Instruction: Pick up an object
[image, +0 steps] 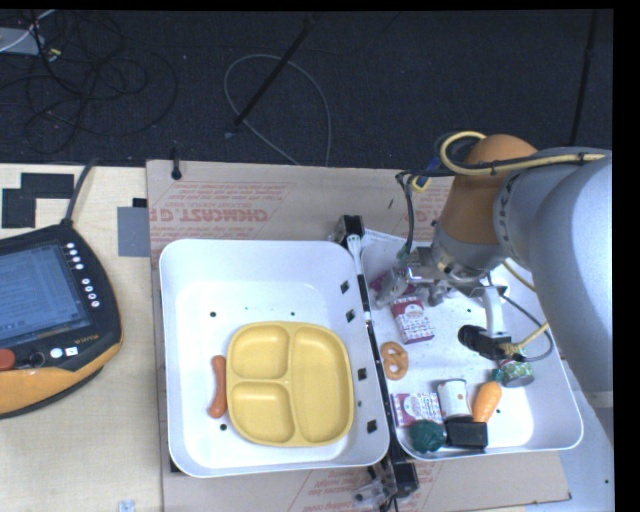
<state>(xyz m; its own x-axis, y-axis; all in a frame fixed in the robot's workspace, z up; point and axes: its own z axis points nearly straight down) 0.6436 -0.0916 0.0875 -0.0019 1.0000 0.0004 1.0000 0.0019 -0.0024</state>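
Gripper (425, 283) of mine hangs low over the back of the right bin (545, 425), just above a small red-and-white packet (412, 322). How wide it stands I cannot tell. A pretzel (393, 359) lies just in front of the packet.

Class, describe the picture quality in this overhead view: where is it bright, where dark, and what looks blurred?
Camera view: white bins bright, nearly washed out; dark floor at top loses detail; the arm close to the lens looks soft; the yellow tray is evenly lit, with faint shadows.
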